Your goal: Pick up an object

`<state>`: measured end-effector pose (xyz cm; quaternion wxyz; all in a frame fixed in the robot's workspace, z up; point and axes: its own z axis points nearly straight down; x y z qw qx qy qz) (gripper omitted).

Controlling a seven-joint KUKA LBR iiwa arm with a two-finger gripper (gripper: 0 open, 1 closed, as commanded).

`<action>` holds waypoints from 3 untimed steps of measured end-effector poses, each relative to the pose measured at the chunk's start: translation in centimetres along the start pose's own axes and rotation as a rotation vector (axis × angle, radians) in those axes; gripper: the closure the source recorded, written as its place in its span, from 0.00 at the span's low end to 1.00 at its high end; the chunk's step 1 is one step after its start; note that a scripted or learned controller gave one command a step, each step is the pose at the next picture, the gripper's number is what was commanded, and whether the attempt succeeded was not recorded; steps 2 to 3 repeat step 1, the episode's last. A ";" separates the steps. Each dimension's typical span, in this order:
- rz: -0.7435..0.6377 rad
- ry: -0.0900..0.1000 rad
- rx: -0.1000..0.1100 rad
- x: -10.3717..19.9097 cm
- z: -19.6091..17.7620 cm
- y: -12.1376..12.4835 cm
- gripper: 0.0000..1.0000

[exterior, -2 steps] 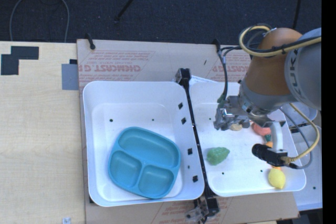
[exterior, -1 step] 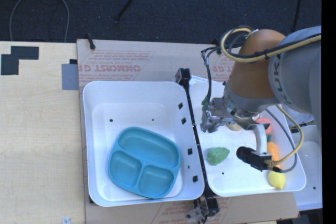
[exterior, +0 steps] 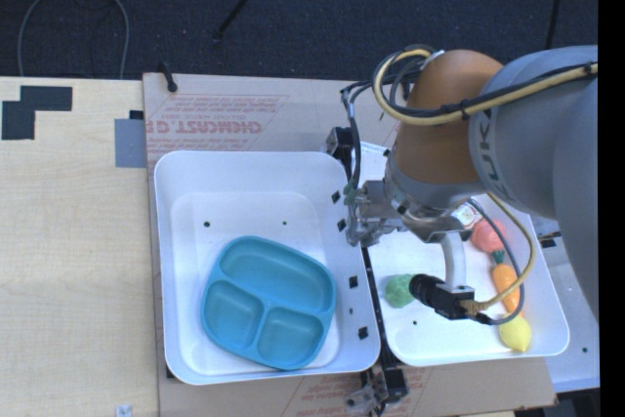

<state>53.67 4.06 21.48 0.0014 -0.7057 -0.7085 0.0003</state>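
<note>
My gripper (exterior: pixel 362 222) hangs below the orange wrist band, at the left wall of the right bin (exterior: pixel 459 347), close to the divider between the two bins. A small green toy (exterior: pixel 397 290) lies on the bin floor just below and to the right of it, apart from it. Along the right side of the same bin lie a pink-red toy (exterior: pixel 486 235), an orange carrot-like toy (exterior: pixel 504 283) and a yellow lemon-like toy (exterior: pixel 516 334). The arm hides the upper part of this bin.
A blue divided plate (exterior: pixel 269 303) lies in the left bin (exterior: pixel 186 181). A black cable fitting (exterior: pixel 437 296) from the arm hangs just right of the green toy. Cardboard lies under both bins, and the wooden bench extends to the left.
</note>
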 end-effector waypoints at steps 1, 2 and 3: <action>-0.001 0.000 0.002 5.9 0.1 -0.9 1.00; -0.001 0.000 0.002 5.9 0.1 -0.9 1.00; -0.001 0.000 0.002 5.9 0.1 -0.9 1.00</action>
